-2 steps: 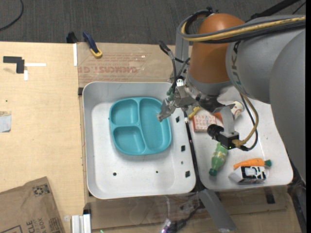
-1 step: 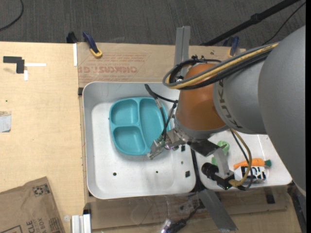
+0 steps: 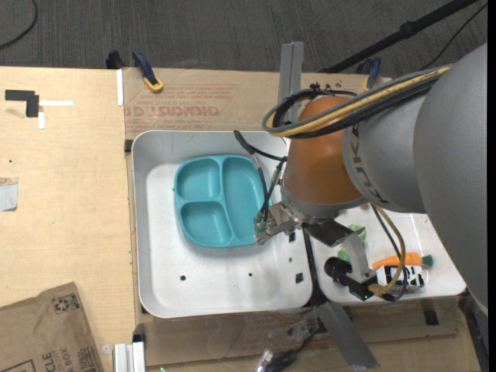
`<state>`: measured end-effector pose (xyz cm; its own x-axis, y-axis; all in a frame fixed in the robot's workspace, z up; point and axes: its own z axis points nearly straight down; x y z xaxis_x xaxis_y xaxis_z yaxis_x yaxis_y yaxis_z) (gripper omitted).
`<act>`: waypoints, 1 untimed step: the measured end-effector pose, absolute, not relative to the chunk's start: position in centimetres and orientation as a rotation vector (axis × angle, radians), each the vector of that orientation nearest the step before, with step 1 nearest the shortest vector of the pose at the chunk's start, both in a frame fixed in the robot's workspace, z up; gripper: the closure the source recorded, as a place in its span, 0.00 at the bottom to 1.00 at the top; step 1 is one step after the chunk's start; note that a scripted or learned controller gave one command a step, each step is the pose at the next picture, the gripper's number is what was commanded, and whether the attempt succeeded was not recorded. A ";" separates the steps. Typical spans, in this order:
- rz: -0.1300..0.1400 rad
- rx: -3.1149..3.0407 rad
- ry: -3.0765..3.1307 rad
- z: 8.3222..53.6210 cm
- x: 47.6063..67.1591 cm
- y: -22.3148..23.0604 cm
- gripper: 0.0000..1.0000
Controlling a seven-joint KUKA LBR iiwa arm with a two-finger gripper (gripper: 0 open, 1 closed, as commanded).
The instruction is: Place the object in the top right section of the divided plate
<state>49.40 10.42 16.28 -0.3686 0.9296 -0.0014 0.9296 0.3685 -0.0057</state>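
A teal divided plate (image 3: pixel 213 204) with three sections lies in the left white bin (image 3: pixel 159 231), towards its back. All three of its sections show only bare teal. My gripper (image 3: pixel 266 225) hangs at the plate's right front edge, under the orange band of the arm, whose bulk hides it from above. No object shows in its grasp. An orange carrot-like object (image 3: pixel 397 261) with a green end lies in the right bin (image 3: pixel 446 277), beside a small green piece (image 3: pixel 356 230) and a black-and-white item (image 3: pixel 415 280).
The grey arm covers most of the right bin and the wall between the bins. A cardboard sheet (image 3: pixel 194 103) lies behind the bins, with a blue-and-yellow clamp (image 3: pixel 147 72) on it. A brown box (image 3: pixel 43 335) sits at the front left.
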 end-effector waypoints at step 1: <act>0.003 -1.582 -2.716 25.6 56.2 14.3 1.00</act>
<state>56.18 14.29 25.62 -0.4935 0.8697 -0.0021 0.8697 0.4935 -0.0013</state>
